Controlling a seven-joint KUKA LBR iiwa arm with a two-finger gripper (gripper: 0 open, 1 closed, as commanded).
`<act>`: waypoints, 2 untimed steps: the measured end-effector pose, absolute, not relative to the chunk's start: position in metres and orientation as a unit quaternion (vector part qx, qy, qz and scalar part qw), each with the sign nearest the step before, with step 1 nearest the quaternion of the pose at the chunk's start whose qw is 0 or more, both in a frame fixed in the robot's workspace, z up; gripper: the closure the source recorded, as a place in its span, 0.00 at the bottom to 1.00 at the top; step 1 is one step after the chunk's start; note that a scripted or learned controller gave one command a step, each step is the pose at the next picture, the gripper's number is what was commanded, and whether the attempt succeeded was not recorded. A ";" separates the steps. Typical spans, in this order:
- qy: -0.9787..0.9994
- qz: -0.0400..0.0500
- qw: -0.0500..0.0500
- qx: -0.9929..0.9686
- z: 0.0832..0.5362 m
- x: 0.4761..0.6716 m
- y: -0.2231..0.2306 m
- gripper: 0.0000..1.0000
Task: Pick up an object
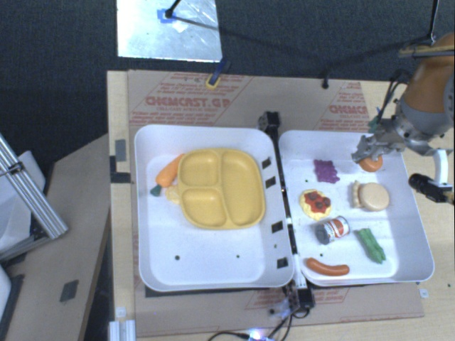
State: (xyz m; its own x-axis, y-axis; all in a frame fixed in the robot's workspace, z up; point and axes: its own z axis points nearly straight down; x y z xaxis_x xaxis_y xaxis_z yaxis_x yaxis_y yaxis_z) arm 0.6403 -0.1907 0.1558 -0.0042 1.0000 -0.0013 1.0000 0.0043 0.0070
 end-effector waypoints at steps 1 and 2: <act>0.709 0.003 0.004 0.705 0.216 0.645 -0.182 1.00; 0.709 0.001 0.002 0.705 0.226 0.646 -0.181 1.00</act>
